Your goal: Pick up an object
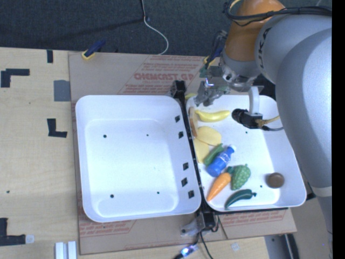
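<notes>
Yellow banana [212, 115] lay just below the gripper [207, 96], probably its target; whether the fingers were parted, I could not tell.

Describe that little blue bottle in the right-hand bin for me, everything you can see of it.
The blue bottle is small, looks like glossy plastic, with a white cap end pointing up and to the right. It lies on its side, tilted diagonally, near the middle of the right bin. A dark green vegetable lies against its upper left side, a pale yellow piece sits just beyond that, and the orange carrot lies just below its base. The gripper is apart from it, over the bin's far end.
</notes>
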{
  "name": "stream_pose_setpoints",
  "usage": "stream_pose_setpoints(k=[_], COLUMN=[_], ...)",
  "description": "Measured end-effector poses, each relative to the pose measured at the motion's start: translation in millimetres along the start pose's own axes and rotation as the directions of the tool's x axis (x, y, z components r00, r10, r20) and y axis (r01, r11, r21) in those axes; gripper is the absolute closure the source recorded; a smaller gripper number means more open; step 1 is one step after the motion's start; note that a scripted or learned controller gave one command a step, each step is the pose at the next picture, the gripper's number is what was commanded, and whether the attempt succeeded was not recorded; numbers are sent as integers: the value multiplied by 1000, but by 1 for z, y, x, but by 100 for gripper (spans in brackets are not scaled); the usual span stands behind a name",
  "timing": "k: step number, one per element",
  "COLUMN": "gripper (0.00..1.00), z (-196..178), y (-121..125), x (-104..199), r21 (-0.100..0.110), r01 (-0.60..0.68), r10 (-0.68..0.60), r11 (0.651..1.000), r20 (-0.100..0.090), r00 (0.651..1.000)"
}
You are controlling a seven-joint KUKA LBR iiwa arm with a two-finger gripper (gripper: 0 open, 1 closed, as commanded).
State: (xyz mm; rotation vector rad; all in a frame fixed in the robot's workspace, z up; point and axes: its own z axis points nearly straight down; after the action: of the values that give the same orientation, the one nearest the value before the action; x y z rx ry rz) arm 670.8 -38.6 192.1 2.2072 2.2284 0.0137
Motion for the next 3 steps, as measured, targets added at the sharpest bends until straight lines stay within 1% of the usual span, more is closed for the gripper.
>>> stream_pose_setpoints(k=[1, 2, 3], gripper=[100, 100, 100], z=[-176, -198, -268], y=[-19, -1, 2], x=[74, 167, 248], r21=[-6, 6, 3], r01=[1, 1, 0], r10=[-1, -1, 0], r11=[1000, 1000, 1000], r20=[-1, 0, -1], r00=[1000, 1000, 1000])
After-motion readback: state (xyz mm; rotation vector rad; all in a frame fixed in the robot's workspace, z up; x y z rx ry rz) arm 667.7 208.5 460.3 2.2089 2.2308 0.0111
